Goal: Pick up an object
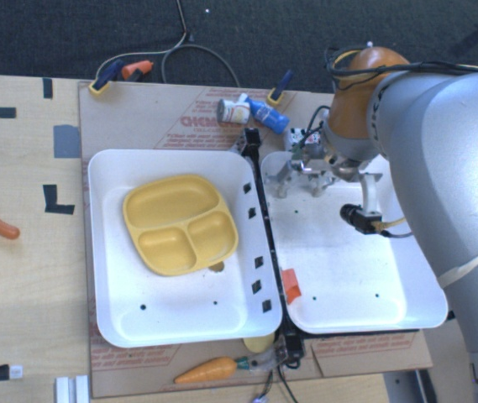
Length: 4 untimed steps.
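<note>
Left of the claw, the left bin holds a smooth yellow three-compartment tray; claw sits low over the right bin, finger state unclear.

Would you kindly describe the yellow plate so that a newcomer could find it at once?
Look at the left white bin of the two. In its upper middle lies the yellow plate, rounded and split into three compartments. It is the largest item in that bin and the sole yellow one.
</note>
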Motion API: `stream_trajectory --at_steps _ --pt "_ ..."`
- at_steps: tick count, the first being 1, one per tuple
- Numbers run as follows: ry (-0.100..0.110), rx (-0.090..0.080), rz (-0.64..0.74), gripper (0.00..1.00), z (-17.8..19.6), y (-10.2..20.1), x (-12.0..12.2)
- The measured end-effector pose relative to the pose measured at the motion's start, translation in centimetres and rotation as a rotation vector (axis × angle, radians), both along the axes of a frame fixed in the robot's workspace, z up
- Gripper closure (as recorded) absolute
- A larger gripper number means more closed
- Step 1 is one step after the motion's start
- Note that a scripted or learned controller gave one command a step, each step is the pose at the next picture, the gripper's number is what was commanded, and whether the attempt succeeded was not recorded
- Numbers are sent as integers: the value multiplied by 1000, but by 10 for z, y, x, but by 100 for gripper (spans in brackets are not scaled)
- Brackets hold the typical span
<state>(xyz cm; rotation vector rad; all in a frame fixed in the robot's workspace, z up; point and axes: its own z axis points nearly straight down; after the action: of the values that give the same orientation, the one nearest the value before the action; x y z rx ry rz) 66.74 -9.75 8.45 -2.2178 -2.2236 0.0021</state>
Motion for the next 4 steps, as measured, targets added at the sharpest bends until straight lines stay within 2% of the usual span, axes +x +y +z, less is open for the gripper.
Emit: stream_trajectory --at_steps 1,2,3,4 --pt "-4 -2 2 100 11 0 0" --pt "-4 -2 2 0 11 0 0" --pt "-3 -2 3 100 21 1 0" --pt "-3 4 6 100 104 94 -57"
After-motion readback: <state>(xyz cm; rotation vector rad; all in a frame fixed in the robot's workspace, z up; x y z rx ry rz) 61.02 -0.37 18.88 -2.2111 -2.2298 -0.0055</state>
